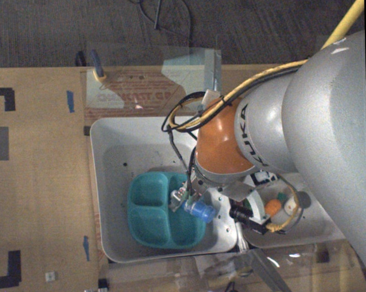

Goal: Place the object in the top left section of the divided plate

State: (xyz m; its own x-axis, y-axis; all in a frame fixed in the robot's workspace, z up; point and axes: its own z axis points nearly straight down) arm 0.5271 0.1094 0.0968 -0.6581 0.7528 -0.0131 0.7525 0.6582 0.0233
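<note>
The grey arm (314, 126) with its orange band reached over the surface (41, 195) and covered most of the right bin (321, 227). The left white bin (112, 175) held a teal divided plate (152, 218). Above the right side of this plate were the jaws (188, 199), with a small blue object (202, 211) just beside them; I could not tell if they were apart or clamped on it.
</note>
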